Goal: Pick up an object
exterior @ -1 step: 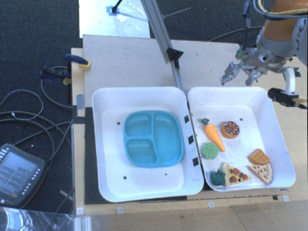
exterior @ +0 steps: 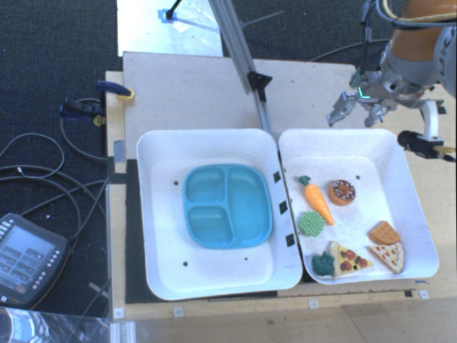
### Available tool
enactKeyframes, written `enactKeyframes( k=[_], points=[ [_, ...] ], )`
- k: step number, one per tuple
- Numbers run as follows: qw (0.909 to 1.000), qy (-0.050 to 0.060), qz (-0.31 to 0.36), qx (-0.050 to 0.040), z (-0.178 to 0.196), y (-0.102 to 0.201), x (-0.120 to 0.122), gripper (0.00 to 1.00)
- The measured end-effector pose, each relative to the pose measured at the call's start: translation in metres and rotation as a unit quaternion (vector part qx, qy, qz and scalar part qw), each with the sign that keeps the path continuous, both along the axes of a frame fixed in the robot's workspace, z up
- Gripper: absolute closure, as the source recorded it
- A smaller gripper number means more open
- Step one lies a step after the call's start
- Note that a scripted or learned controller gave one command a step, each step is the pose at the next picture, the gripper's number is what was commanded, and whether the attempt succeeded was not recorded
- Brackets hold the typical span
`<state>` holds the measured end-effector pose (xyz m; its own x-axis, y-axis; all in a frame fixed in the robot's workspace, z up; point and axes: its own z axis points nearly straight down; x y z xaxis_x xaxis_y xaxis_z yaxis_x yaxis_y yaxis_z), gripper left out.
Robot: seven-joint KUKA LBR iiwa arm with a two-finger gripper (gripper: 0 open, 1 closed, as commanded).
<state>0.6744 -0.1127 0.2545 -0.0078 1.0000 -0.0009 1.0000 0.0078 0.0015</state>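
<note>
Dark carpet surrounds the pale tabletop [exterior: 193,91], on which we see two shallow white bins side by side. We find the left white bin [exterior: 161,270] holding a light-blue plastic plate with three compartments [exterior: 228,206], lying flat near its middle. We see the right white bin [exterior: 413,191] carrying the small toy foods: an orange carrot with a green top [exterior: 317,201], a round brown doughnut [exterior: 342,192] just beside it, a green knobbly round piece [exterior: 311,224] touching the carrot's lower end, a pizza slice [exterior: 350,258] with a dark green broccoli-like piece [exterior: 323,264] against its left corner, and two waffle-patterned pieces, an orange one [exterior: 384,233] and a paler triangular one [exterior: 389,256], near the right wall. We see the grey arm's jaws [exterior: 357,109] above the far rim of the right bin, spread apart and gripping nothing, well apart from all the toy foods.
</note>
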Motion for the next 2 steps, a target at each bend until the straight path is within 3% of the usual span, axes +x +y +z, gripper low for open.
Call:
enactKeyframes(
  k=[2],
  points=[
    [1.0, 0.002, -0.004, 0.0001, -0.113, -0.008, 0.007, 0.0]
  ],
)
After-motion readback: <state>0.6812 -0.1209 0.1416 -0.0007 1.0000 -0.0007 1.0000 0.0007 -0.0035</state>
